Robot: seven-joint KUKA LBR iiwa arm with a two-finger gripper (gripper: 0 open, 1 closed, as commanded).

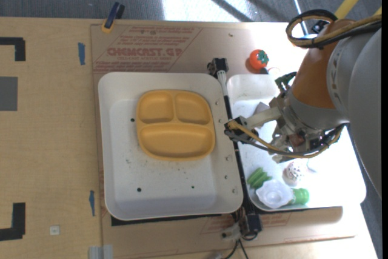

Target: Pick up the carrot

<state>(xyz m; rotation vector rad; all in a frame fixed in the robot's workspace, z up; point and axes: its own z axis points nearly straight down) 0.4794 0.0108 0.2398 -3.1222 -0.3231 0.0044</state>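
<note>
My arm, grey with an orange band (318,79), reaches in from the right and hangs over the middle of the right bin (248,88). The gripper (290,144) points down into that bin, wrapped in cables, just above the bin floor. The wrist and cables hide the bin floor beneath them. Near the gripper's lower side lie a white speckled ball (293,173) and a green vegetable piece (257,178).
The left bin (121,179) holds a yellow divided plate (176,124). A clear plastic cup (274,196) and a green item (300,195) sit at the right bin's front edge. A red tomato (257,60) lies on the bench behind the right bin.
</note>
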